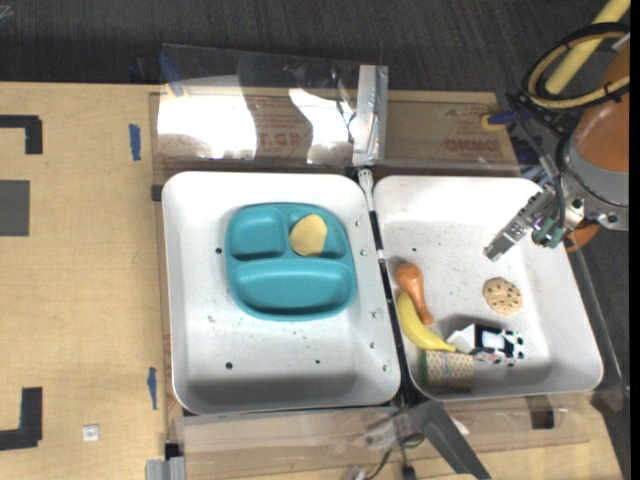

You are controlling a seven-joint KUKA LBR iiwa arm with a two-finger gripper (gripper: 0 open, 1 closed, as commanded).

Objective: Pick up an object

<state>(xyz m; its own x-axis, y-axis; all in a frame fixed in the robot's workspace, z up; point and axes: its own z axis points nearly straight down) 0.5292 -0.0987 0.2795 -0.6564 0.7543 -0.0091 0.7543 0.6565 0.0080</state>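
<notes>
Two white bins (190,298): one teal plate (290,263), one cookie (502,295), one banana (418,328). End effector (510,236) at 3 o'clock, tilted, grip state unclear.

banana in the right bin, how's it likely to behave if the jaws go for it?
The banana is curved with a smooth skin, so it may slip or pivot unless gripped across its middle. It looks like a light toy, probably stiff. It lies along the right bin's left wall, touching the orange piece, so access looks tight.
</notes>
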